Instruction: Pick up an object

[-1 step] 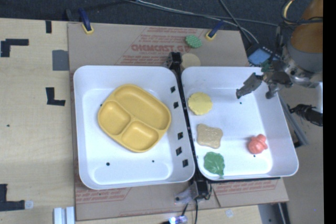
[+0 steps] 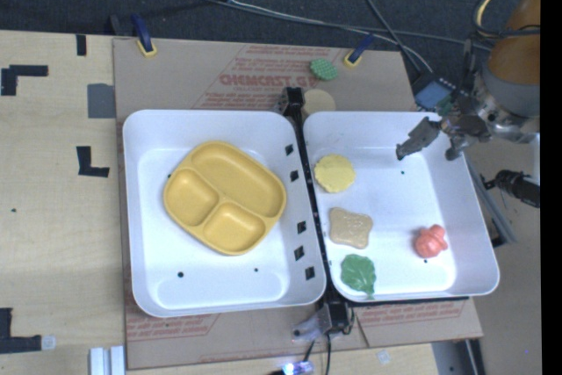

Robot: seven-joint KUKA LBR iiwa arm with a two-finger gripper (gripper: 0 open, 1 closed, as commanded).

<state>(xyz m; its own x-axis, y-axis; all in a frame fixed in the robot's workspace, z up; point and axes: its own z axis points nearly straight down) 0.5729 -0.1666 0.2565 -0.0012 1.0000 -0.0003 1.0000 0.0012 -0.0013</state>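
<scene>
Underneath everything, a pale wooden bench (image 2: pixel 53 215), marked with a few black tape pieces. Laid over it, a brown cardboard sheet (image 2: pixel 219 79) with red print, pinned at the far edge by two blue clamps (image 2: pixel 143 39).

On the cardboard, side by side and touching along a seam of black clips (image 2: pixel 303 189): a left bin (image 2: pixel 140 215) and a right bin (image 2: pixel 395 206), both shallow and white.

Filling much of the left bin, tilted on the diagonal: a yellow divided plate (image 2: pixel 224 196) with three compartments.

Reaching in from the right, over the far right corner of the right bin: the grey arm (image 2: pixel 514 57) with its orange band. At its end, the gripper (image 2: pixel 432 145), fingers spread apart and clasping nothing, poised above bare white floor near the bin's far right side, well apart from every piece. Between it and the pieces, only open bin floor.

Trailing across the dark floor beyond the bench: thin grey cables (image 2: pixel 263 9).

In the right bin, four small toy foods:
- Near the seam, about midway down: a tan toast slice (image 2: pixel 350 227), flat, squarish with rounded corners.
- Just beyond it, towards the far end: a yellow round piece (image 2: pixel 335 173), flat, pale and slightly bumpy.
- Near the front wall, just beside the toast: a green leafy piece (image 2: pixel 358 273), dark and crinkled.
- Towards the right wall, apart from the rest: a red-orange piece (image 2: pixel 429 241), small and lumpy.

Outside the bins, on the cardboard past the seam: a small green textured piece (image 2: pixel 323 68).
</scene>
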